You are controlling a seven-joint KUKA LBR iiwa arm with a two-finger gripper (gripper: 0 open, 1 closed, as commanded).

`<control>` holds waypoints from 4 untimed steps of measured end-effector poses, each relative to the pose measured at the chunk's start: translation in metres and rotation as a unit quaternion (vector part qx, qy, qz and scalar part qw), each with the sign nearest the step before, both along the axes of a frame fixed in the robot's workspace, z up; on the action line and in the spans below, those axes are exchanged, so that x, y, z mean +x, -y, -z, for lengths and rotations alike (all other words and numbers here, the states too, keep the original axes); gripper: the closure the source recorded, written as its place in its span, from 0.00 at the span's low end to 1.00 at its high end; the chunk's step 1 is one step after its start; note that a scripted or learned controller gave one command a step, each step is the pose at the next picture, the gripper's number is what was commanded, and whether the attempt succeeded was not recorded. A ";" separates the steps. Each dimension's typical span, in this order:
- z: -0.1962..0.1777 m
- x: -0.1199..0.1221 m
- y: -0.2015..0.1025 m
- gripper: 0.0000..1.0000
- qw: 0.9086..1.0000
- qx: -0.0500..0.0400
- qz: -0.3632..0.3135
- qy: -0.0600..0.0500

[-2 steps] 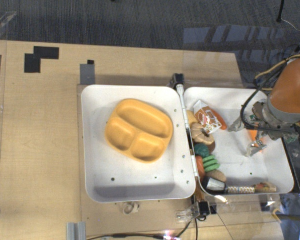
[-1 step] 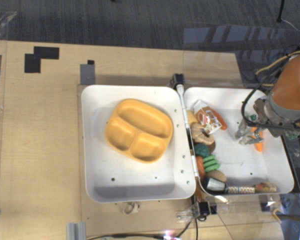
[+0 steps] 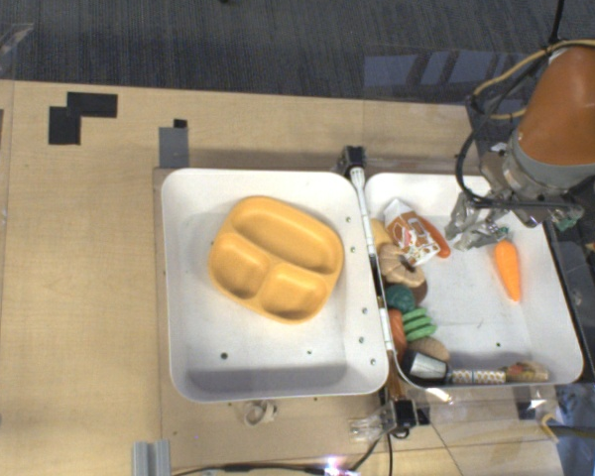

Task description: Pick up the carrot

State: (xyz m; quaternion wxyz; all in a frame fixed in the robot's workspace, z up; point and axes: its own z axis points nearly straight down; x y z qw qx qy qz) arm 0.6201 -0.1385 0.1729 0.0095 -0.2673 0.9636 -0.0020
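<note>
As I watch from the overhead cam:
Claw (image 3: 479,228): over right bin (image 3: 476,310), fingers apart, gripping nothing.
Carrot (image 3: 509,270): lies on right bin floor, just right of & below claw, not touching it.
Clutter: small items piled along right bin's left wall.
Left bin (image 3: 188,266): holds yellow divided tray (image 3: 275,257).
Counter (image 3: 69,296): carries both bins.

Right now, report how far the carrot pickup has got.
Done: the gripper is over the right bin, just left of the carrot. In hand: nothing; the carrot lies loose on the bin floor. Left: shift onto the carrot, grasp it, lift it.
</note>
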 end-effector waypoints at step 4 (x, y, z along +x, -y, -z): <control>0.070 -0.043 0.067 1.00 0.994 -0.005 -0.111 0.003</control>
